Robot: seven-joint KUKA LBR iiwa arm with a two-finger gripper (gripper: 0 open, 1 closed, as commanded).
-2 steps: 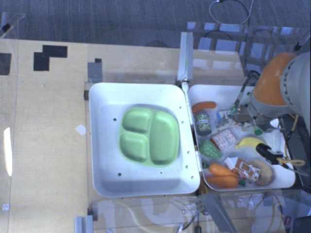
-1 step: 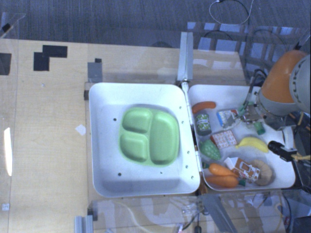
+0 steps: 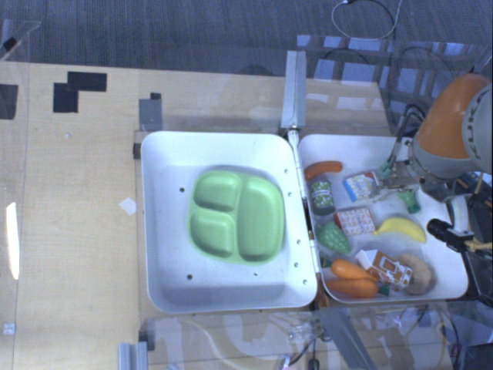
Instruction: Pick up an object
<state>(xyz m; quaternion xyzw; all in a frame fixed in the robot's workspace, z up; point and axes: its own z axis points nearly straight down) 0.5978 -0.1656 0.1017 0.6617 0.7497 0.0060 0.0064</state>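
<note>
Low over the right bin (image 3: 459, 287), my end effector (image 3: 393, 177) hangs beside a small carton (image 3: 360, 185); how it is set I cannot tell. Banana (image 3: 401, 228) and green toy (image 3: 409, 200) lie near, so I judge a descent may strike several things and grip none.

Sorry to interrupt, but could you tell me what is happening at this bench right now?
The arm reaches from the right over the right bin, its gripper low among toy food near a small blue-and-white carton. A banana, carrots and a sausage lie untouched around it. The left bin holds a green divided plate. Nothing looks lifted yet.
</note>
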